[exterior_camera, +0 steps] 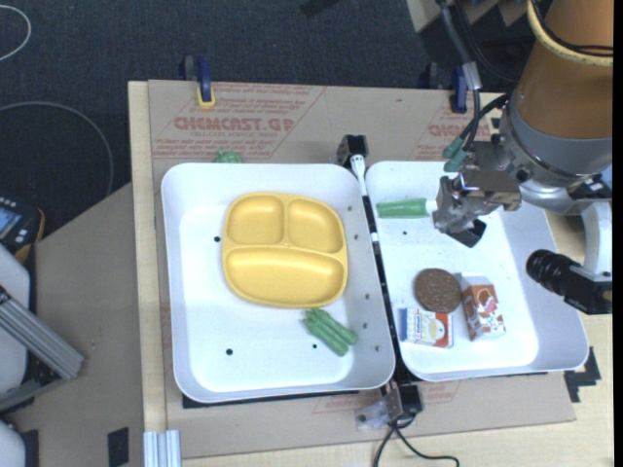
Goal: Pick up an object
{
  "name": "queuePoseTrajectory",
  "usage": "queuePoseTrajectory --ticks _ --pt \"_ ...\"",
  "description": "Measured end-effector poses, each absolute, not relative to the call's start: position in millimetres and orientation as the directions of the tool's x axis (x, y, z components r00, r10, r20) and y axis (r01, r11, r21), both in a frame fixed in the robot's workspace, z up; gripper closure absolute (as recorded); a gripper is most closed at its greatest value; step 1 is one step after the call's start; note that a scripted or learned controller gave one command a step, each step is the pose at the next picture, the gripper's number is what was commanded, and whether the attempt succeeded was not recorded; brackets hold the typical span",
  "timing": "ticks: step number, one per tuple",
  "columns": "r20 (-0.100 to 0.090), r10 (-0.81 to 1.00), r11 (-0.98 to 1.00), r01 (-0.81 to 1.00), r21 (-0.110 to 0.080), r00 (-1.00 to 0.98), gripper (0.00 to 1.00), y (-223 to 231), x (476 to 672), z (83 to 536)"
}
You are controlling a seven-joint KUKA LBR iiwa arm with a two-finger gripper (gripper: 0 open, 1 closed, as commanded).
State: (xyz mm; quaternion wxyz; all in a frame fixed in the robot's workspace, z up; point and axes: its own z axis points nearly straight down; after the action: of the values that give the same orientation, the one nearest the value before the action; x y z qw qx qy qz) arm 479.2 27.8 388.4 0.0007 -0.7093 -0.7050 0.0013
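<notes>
Objects: carton (483,310), brown disc (437,289); cardboard (243,115) reads "CHEMCAST"; pincer (462,218) grip unclear.

The board-topped bench (292,115) bears two white bins, left bin (195,290) touching right bin (545,348).

Red print runs across the brown protective sheet (292,115) that covers the board under the two bins. Behind the left bin it reads "CHEMCAST G.P", with smaller lines above and below too fine to read. The same red print repeats behind the right bin, where it is cut off by the arm and starts with what looks like "CHEM". The small red-and-white carton (484,309) and the blue, white and red packet (426,327) in the right bin carry printing too small to read.
</notes>
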Motion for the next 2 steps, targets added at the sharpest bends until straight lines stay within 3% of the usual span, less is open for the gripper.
queuePoseTrajectory --ticks 1,2 --pt "0.0 1.0 -0.006 1.0 -0.008 0.006 1.0 -36.7 478.6 281.9" --pt "0.0 1.0 -0.004 1.0 -0.003 0.004 1.0 -124.6 479.0 253.1"
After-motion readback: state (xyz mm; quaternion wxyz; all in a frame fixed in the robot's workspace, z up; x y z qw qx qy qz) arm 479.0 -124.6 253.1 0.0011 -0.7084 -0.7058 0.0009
